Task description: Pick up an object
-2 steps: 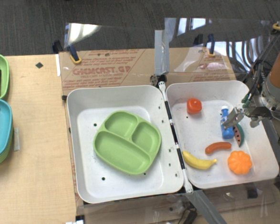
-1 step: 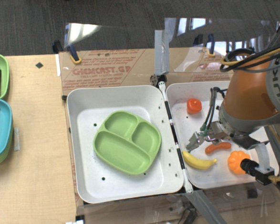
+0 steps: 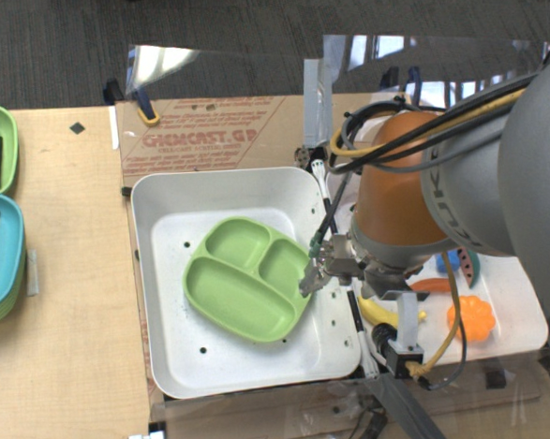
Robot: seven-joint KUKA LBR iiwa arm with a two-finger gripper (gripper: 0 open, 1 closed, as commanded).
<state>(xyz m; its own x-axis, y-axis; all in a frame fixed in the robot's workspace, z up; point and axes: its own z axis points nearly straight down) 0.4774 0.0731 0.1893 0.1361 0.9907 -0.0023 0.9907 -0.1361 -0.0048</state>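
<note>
Ideally the gripper, fingers seemingly pinching the right rim of the green divided plate, should squeeze firmly before rising.

Single fixed overhead camera, slanted down on both bins; arm enters right.

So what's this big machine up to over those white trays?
A grey and orange robot arm is reaching in over two white bins, trying to pick something up. Its tool sits at the right edge of a green divided plate lying in the left bin. Whether it has a grip on the plate is hard to tell from here. The right bin, mostly under the arm, has a few small toys, including an orange one and something yellow.
</note>
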